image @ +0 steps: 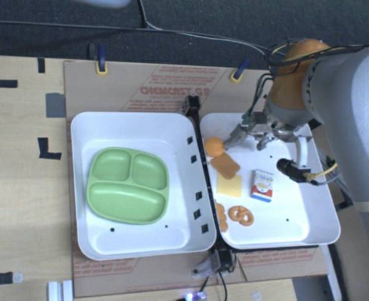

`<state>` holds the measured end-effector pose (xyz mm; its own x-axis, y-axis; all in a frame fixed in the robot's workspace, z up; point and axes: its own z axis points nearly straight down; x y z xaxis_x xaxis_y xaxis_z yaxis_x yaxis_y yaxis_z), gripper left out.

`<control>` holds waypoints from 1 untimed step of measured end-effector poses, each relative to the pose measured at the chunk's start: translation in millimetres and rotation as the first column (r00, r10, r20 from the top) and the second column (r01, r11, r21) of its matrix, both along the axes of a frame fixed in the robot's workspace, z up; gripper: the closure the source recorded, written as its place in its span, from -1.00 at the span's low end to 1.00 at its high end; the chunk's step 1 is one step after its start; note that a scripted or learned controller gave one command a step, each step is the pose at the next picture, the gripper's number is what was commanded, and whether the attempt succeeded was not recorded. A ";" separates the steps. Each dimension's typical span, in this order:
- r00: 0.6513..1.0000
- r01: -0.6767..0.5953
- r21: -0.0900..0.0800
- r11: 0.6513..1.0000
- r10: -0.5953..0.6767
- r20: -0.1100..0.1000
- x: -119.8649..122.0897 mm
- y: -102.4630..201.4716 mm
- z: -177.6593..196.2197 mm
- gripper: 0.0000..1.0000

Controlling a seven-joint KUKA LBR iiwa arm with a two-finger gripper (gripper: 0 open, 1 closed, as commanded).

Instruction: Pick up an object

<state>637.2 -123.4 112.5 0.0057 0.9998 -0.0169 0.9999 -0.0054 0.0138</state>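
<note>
You are looking down at two shallow white bins side by side. The things you could pick up all lie in the right bin (310, 231), grouped toward its left wall. An orange ball (214, 147) sits nearest the divider at the far end. Touching it on the near side is a tan, bread-like block (225, 165), which lies partly over a pale yellow cheese-like square (229, 185). Just right of that square, apart from it, is a small white, blue and red carton (262, 185). Nearer you lie a pretzel (240, 216) and, beside the divider, a small brown piece (221, 214) too blurred to name.

The gripper (252, 137) hangs over the far part of this bin, just right of the ball, with nothing between its fingers; whether they are spread or pressed together you cannot tell from this slant. Its place suggests the ball or the tan block is the aim.

The carton looks the easiest grasp, since it stands free. The ball is hemmed by the bin wall on one side and the tan block on the other, so a finger may have little room there. A black cable fitting (292, 168) on the wrist hangs low over the bin, right of the carton.

The left bin (84, 130) holds a green divided plate (127, 185), well apart from the arm.
</note>
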 end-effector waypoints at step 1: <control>1.000 -0.003 0.011 1.000 0.003 -0.012 -2.2 5.5 3.7 1.00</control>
